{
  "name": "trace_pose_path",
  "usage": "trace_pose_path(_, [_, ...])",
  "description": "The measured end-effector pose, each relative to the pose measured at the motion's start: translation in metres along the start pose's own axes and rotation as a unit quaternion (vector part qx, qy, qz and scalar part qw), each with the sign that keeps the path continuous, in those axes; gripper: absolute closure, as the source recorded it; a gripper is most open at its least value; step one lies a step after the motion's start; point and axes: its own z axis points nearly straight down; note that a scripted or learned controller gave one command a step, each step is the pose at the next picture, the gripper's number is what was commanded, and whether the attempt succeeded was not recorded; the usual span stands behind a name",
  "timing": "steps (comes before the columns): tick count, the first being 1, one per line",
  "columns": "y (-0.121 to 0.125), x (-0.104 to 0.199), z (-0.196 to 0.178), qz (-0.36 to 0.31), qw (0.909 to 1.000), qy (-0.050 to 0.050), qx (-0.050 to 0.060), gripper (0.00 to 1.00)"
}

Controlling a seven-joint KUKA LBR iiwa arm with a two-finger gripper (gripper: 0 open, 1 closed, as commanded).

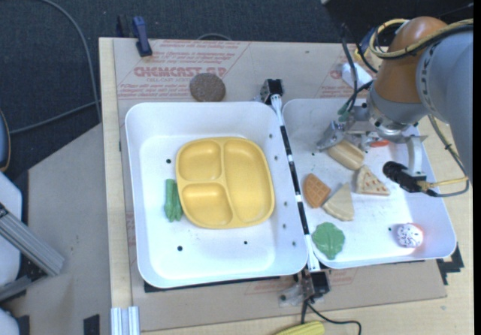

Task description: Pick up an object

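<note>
My gripper [342,137] hangs low over the back left part of the right bin [440,213]. Just in front of it lies a tan bread roll [346,155], very close to the gripper, and I cannot see whether they touch. Further forward lie an orange waffle piece [316,191], a pale wedge [340,204] and a toast-coloured triangle [372,182]. A green leaf [328,239] sits at the bin's front left corner. Near the front right is a white speckled ball [408,235].
The left bin [143,176] holds a yellow divided plate [224,180] with a green pod [173,200] beside its left edge. A brown disc [207,88] and a blue clip [140,34] lie on the board behind the bins.
</note>
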Motion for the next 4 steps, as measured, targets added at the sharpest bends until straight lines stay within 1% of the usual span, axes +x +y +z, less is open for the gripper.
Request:
trace_pose_path(1, [0.004, -0.002, 0.000, -0.001, 1.0000, 0.000, -0.002, 0.00])
trace_pose_path(2, [-0.001, -0.011, 0.000, 0.000, 1.0000, 0.000, 0.000, 0.00])
trace_pose_path(3, [-0.013, -0.001, 0.000, 0.000, 1.0000, 0.000, 0.000, 0.00])
trace_pose_path(4, [0.031, -0.021, 0.000, -0.001, 1.0000, -0.001, -0.002, 0.00])
